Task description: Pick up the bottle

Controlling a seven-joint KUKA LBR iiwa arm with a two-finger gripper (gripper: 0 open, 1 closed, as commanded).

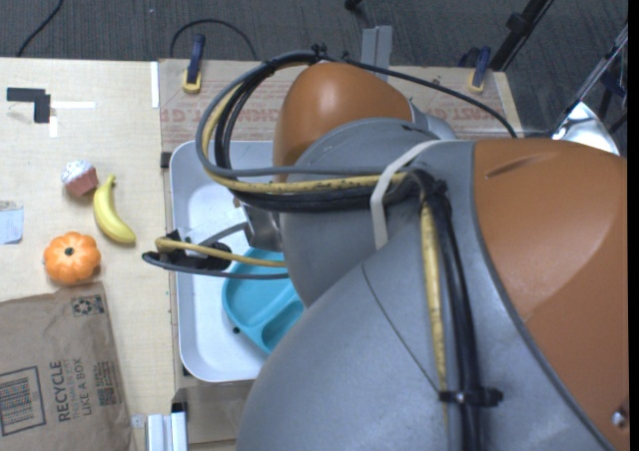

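We see the grey arm (429, 289) sprawling over the white bin (190, 269), covering most of it. A blue dish (262, 304) peeks out beneath. We can't spot the bottle. 1 banana (112, 214) lies beside a small pumpkin (72, 258).

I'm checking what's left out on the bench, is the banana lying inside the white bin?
No, the banana lies on the wooden bench top left of the white bin, between a cupcake and a small orange pumpkin.
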